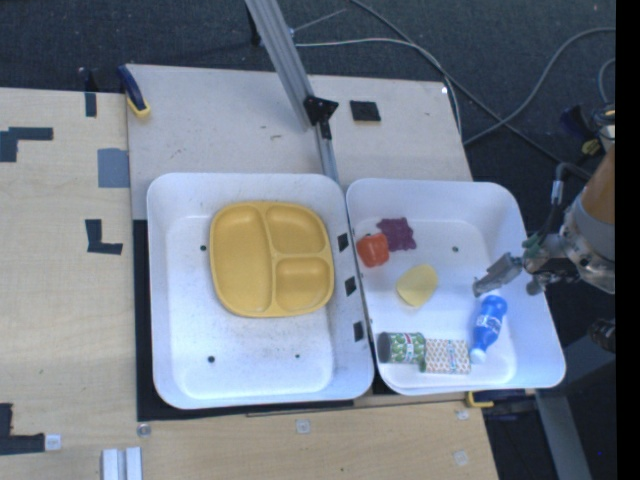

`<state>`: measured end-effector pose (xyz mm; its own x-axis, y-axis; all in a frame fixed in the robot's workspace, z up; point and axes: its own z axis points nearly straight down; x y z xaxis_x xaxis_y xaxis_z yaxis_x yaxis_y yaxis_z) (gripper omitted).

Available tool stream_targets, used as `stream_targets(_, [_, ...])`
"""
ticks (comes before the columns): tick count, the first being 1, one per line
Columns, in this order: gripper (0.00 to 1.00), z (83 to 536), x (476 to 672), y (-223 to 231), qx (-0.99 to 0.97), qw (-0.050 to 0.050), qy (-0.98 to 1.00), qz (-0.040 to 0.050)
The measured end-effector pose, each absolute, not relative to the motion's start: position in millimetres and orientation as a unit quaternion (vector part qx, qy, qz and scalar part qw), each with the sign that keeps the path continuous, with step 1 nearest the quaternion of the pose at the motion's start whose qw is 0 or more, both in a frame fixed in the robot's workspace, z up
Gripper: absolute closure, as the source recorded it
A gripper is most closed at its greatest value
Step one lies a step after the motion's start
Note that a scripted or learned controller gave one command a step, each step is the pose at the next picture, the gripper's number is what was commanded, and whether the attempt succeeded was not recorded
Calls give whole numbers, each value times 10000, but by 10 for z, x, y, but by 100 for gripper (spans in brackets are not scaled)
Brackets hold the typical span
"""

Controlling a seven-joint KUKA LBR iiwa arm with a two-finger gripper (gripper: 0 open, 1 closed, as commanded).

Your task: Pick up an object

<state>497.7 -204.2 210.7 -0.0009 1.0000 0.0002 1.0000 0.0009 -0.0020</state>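
Pincer (503,272) near right bin's (505,203) right edge, open or closed: cannot tell. Blue bottle (488,327) beside: probably light, stiff, slippery; best taken mid-body.

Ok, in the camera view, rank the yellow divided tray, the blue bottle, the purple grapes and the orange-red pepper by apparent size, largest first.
1. Yellow divided tray, by far the largest.
2. Blue bottle.
3 and 4. Purple grapes and orange-red pepper look about alike; I wouldn't rank them.

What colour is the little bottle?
Blue, with a white cap end; the bottle shows in the camera view.
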Motion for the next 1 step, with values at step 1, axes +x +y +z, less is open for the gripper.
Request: stream_targets(1, [0, 1483, 4899, -2053, -7073, 35, -7069, 20])
